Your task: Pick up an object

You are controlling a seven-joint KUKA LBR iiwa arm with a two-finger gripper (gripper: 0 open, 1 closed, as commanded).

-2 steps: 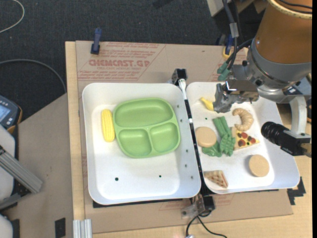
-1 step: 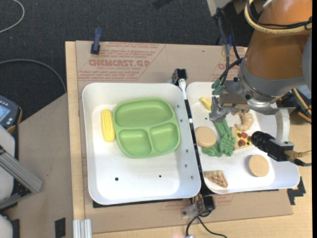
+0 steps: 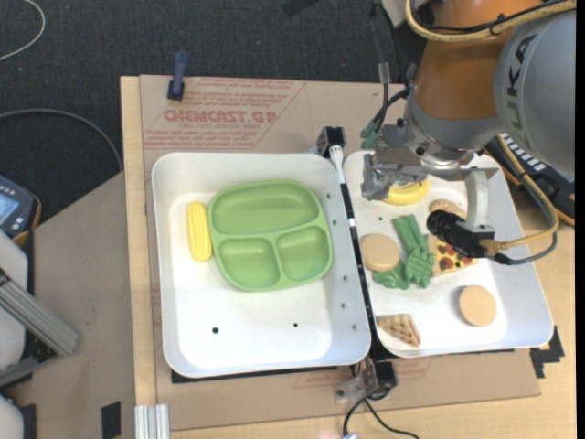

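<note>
Several toy foods sit right of centre; gripper (image 3: 391,179) hovers over yellow piece (image 3: 409,191), jaw state unclear to us. We judge it light, rigid, graspable across edges.

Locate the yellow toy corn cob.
The yellow toy corn cob lies in the left white bin, touching the left edge of the green divided plate.
</note>
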